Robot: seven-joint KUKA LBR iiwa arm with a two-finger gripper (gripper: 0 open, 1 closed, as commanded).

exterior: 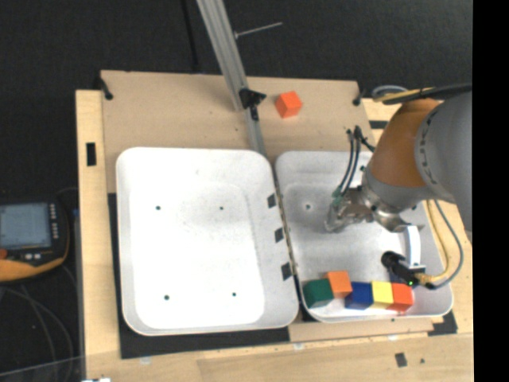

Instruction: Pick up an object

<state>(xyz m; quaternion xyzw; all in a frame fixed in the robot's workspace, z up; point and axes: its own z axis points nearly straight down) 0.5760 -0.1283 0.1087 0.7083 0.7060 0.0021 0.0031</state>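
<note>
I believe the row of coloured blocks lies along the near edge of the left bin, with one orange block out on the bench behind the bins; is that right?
Not quite: the camera view shows the row of coloured blocks along the near edge of the right bin, not the left bin. The rest holds: one orange block sits on the bench behind the bins.

No readable text, labels or numbers; handheld screen (pixel 25 228) at left too blurred to read.
</note>
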